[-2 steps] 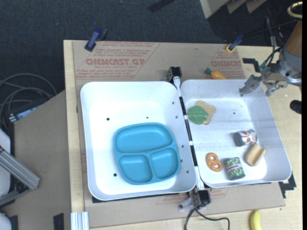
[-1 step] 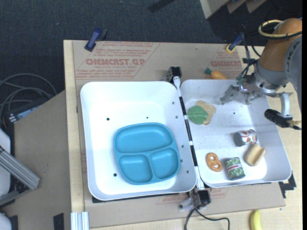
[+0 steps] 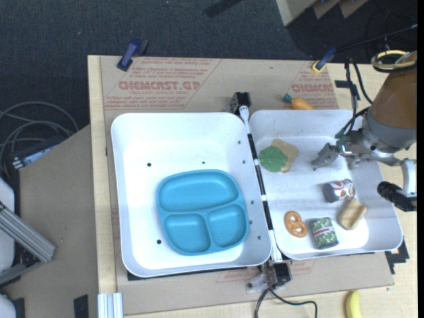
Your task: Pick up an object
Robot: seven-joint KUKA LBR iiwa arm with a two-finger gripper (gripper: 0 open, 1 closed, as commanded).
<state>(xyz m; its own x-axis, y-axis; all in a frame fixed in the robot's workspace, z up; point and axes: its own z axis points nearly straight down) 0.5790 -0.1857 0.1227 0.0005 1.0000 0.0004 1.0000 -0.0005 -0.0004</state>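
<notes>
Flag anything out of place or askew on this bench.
A carrot lies outside the bins, on the board behind the right bin, and a yellow thing lies off the board's front edge. The can lies on its side. Nothing looks spilled or damaged.

Right bin point(image 3: 387, 240) holds sandwich point(image 3: 278, 156), can point(image 3: 338, 191), pretzel point(image 3: 295, 223), green packet point(image 3: 323, 232).

Two glossy white plastic bins point(image 3: 132, 177) sit on a pale tan desk point(image 3: 99, 144) printed with red lettering. A sky-blue three-compartment plastic tray point(image 3: 202, 211) lies in the left one. In the right: a green-topped beige sandwich toy point(image 3: 277, 156), an orange-brown pretzel point(image 3: 295, 223), a green patterned packet point(image 3: 323, 232), a tan bread roll point(image 3: 352, 213) and a grey can with red-and-white label point(image 3: 338, 191). The arm's band point(image 3: 397, 98) is orange-brown above grey.
</notes>
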